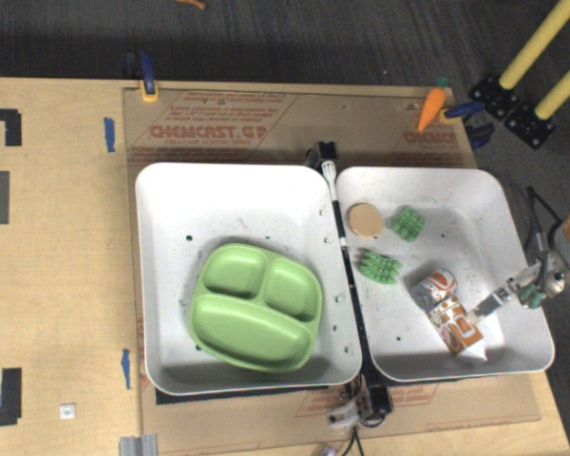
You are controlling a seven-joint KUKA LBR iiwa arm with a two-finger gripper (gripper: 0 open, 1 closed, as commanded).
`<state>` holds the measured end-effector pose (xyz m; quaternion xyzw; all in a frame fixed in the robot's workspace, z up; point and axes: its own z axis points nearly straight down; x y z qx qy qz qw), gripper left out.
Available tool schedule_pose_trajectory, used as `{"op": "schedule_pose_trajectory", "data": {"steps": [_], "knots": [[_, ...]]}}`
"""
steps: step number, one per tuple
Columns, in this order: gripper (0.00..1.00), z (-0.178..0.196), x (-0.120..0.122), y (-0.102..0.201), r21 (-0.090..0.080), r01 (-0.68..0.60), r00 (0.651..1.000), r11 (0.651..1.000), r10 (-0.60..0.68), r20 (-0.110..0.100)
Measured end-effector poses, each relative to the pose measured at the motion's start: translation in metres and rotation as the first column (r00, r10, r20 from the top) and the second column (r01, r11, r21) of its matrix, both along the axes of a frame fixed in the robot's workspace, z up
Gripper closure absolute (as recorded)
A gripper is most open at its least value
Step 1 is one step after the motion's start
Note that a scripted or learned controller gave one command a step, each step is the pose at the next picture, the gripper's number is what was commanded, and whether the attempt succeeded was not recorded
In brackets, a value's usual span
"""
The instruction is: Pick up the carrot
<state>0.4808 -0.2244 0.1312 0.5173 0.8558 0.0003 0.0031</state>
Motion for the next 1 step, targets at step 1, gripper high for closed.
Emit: {"op": "schedule_pose_trajectory", "data": {"steps": [1], "knots": [[0.0, -0.0018, 0.0022, -0.0008, -0.001, -0.044, 0.999, 0.999, 0.044, 0.005]]}}
